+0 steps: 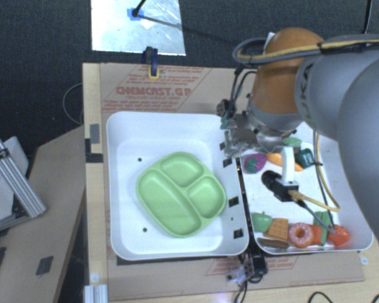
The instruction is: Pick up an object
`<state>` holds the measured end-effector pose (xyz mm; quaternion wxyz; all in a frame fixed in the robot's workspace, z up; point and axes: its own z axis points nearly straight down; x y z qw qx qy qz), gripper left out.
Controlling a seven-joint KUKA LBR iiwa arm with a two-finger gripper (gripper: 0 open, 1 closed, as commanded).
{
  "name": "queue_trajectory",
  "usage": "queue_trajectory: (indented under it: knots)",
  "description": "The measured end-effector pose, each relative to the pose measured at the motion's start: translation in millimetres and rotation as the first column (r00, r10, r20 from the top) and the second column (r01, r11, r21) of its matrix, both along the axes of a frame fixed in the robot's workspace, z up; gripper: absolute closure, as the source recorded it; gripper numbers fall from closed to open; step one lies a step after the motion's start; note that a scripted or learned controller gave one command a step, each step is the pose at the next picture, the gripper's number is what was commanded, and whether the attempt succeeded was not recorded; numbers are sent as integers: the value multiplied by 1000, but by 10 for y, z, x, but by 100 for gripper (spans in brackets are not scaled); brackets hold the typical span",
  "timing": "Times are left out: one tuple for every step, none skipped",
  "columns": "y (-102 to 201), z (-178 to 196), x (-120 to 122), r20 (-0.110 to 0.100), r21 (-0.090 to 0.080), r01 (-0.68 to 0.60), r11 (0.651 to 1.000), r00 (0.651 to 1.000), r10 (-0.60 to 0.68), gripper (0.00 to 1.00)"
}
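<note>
The purple toy (254, 163), probably a plastic fruit or vegetable though the view is too soft to say which, lies in the right bin (316, 250) just beside the tool (235, 141), on its arm side and slightly nearer the camera. It seems the likeliest thing to pick.

The main risk is position. The tool sits almost over the wall where the two bins meet, so a straight descent may land on that rim or on bare floor and not on the toy. The toy looks rounded, smooth and glossy, so an off-centre squeeze could make it squirt sideways. An orange carrot-like piece (275, 158) lies right against it on the far side from the tool, and it could be nudged or caught along with the toy.

Whether the tool is open or closed I cannot tell, as the wrist hides its working end. Nothing can be seen in its hold.

Further from the tool, toward the camera, a toy donut (300, 234) and a waffle-like piece (278, 230) lie along the near edge of the same bin. On the tool's other side, the left bin (123, 169) holds a green divided plate (180, 193).
</note>
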<state>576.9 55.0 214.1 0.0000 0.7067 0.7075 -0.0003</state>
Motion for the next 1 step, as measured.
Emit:
queue_trajectory:
  knots:
    - [-13, 118, -118, 0, 1, 1, 1000, 1000, -1, 100]
